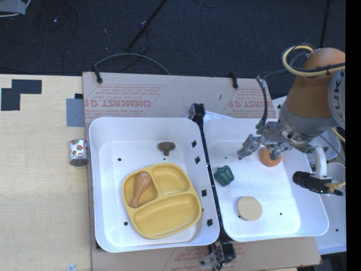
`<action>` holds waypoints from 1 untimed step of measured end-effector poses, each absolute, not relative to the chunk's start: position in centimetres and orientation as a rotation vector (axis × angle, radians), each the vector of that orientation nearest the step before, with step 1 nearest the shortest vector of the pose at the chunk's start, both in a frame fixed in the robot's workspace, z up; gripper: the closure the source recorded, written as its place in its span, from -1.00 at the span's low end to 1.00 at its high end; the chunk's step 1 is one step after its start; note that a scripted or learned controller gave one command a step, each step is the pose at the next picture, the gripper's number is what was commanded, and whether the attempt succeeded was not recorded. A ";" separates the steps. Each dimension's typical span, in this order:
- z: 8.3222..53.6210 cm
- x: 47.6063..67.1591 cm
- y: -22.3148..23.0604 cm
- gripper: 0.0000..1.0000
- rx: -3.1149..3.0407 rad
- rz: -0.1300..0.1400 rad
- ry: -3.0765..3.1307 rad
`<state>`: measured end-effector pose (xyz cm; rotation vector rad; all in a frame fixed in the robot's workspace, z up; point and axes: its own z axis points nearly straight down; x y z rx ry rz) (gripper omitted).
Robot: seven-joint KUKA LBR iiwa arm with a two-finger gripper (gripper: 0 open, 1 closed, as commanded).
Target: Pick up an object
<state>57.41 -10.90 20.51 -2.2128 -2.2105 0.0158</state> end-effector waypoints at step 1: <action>21.2 57.7 -10.9 -1.00 -2.218 0.003 -2.220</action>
